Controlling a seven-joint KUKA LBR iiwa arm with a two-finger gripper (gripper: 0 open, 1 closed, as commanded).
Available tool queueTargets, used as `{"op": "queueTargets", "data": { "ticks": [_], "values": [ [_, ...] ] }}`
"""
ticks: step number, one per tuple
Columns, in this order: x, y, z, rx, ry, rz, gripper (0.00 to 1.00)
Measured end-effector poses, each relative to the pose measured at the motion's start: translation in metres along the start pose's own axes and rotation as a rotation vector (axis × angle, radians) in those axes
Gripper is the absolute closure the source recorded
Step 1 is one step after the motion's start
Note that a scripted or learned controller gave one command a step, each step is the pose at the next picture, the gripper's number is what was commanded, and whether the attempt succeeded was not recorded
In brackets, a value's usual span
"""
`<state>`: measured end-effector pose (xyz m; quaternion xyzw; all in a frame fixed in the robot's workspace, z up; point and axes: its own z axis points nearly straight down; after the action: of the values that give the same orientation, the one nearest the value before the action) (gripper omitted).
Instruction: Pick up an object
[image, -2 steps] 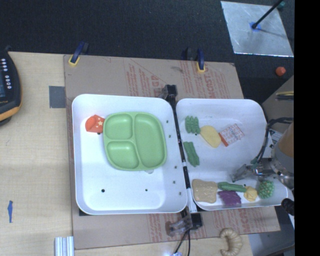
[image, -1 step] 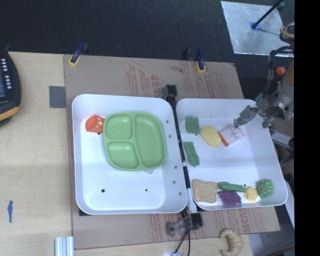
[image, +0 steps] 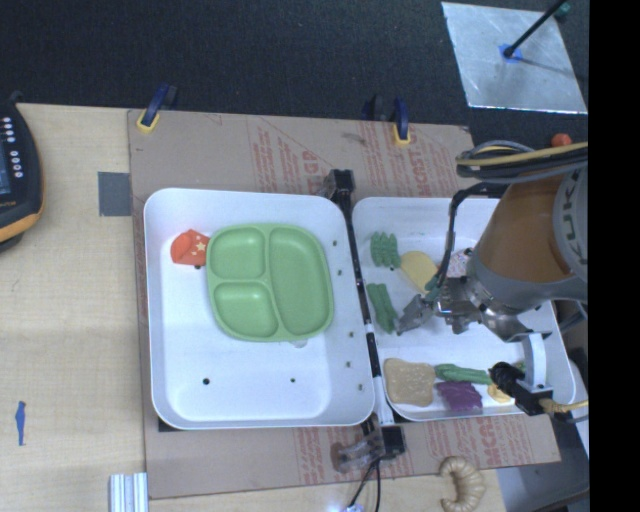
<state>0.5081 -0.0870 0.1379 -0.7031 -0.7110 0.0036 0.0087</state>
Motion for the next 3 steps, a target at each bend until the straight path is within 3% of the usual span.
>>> {"op": "queueTargets", "data": {
  "ticks": [1, 2, 3],
  "values": [
    [-0.049, -0.035, 0.049, -0.009, -0.006, 0.010, 0.00],
    [-0.118, 0.015, 0.003, -0.022, -0.012, 0.010, 0.00],
    [-0.126, 0.137, -0.054, -0.031, -0.013, 0.002, 0.00]
  ]
}}
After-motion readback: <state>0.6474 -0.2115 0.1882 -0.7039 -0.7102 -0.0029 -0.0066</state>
